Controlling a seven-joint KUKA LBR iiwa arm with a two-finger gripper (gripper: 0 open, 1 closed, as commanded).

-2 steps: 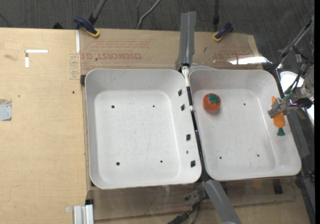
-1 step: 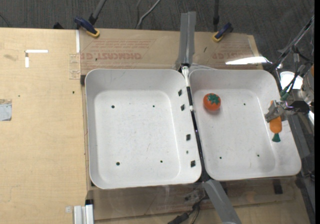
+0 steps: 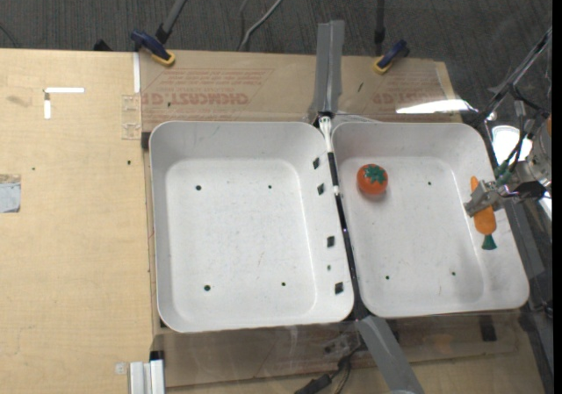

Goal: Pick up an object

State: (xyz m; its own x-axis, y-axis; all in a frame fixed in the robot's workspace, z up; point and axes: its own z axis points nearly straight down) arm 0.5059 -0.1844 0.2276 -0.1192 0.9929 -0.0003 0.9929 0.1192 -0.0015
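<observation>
- From my feed, the light wooden desk [image 3: 70, 208] runs flat along the far left, beside the shallow white left-hand bin [image 3: 156, 234].
- That left bin's floor is open from wall to wall, ringed by a rounded raised rim.
- The two bins meet at a dark centre seam with black clips [image 3: 332, 208].
- In the shallow white right-hand bin [image 3: 413, 300], a small round orange-red toy tomato with a green top [image 3: 372, 181] sits near the seam wall, toward the far side, with free floor around it.
- An orange toy carrot with a green tip [image 3: 485, 222] lies against the right wall.
- The grey two-finger gripper [image 3: 492, 195] is at that right rim, just above the carrot; I cannot tell how its fingers stand.
</observation>
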